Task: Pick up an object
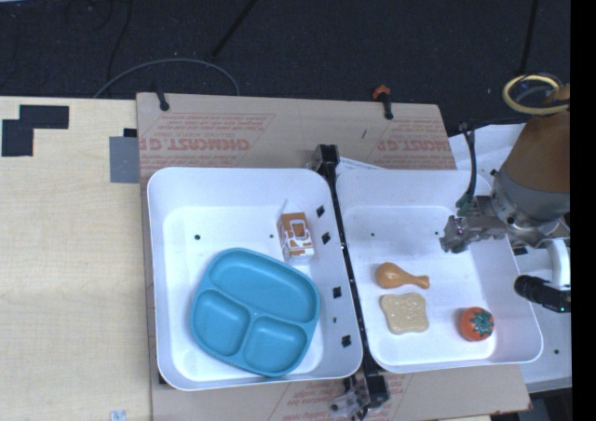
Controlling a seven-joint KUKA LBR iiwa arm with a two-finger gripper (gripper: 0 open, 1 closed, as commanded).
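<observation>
Nothing sits between the fingers as far as you can see; the gripper (453,237) is a small dark blur over the right bin (410,197), and you cannot tell whether its tips are apart or together. It hangs near that bin's right wall, in the upper part, over bare white floor. No object touches it.

Just below and to the camera's left of it you have the chicken drumstick toy (401,276), lying on its side on the bin floor. Right under that is the toast slice (405,313), flat, close to the drumstick but apart from it. The tomato (475,323) sits toward the bin's lower right corner, well apart from the toast, near the right wall.

Behind the gripper the grey arm (535,191) comes in from the right with its orange band (547,149) above the wrist.

Across the black divider (337,251), the left bin (186,188) holds a blue divided plate (254,310) with three compartments, lying flat in the lower middle. A small orange-and-white box (296,236) stands just beyond the plate's top edge, near the divider; touching or not, you cannot tell.

Both bins rest on a cardboard sheet (279,135) on the bench.
</observation>
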